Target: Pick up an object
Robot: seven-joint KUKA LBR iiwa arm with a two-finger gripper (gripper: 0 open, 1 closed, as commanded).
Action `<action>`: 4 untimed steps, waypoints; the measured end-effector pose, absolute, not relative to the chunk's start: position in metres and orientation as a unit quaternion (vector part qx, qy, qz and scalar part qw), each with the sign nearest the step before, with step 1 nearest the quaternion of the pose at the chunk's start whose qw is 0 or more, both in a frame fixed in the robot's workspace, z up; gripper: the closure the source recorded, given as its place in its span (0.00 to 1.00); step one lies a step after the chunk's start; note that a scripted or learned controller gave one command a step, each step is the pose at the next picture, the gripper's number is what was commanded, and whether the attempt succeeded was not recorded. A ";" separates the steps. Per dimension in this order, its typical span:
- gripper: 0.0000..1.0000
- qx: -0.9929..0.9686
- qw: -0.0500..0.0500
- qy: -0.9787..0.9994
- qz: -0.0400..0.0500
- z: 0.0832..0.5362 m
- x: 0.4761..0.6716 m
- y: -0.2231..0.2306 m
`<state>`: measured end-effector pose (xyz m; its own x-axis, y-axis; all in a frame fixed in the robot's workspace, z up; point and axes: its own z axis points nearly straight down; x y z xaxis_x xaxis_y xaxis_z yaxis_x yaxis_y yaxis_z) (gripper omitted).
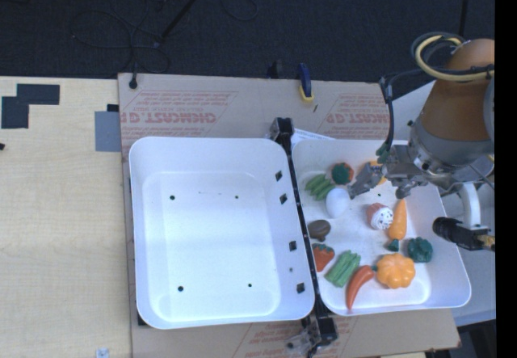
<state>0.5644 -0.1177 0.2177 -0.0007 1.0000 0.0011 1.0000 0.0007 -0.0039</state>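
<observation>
1. so, starting at the left: the left bin sits on a cardboard sheet with its floor bare, which suits it as a drop place once something is lifted out of its neighbour.
2. a black clip strip runs down the seam between the two bins, apparently holding them side by side so neither slides.
3. the right bin holds all the toy food, scattered loosely rather than stacked, so most pieces lie free to be reached from above.
4. along its left side lie green beans, a white egg, a brown piece, a small tomato-like piece and a green pepper.
5. toward the near edge a red chilli touches a small orange pumpkin, with a dark green piece just beside them.
6. near the middle, a carrot lies against a white and red ball.
7. the gripper hangs low over the far middle of this bin, just above the ball and carrot; its fingers look spread apart with nothing between them, so no object is picked yet.
8. judging by its position, the ball or carrot is the likely target, though their touching could spoil a clean grasp.
</observation>
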 end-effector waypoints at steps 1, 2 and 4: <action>0.00 -0.708 0.001 -0.706 0.001 0.085 0.555 -0.168; 0.00 -0.706 0.000 -0.709 -0.001 0.088 0.643 -0.138; 0.00 -0.706 0.004 -0.708 -0.002 0.088 0.565 -0.210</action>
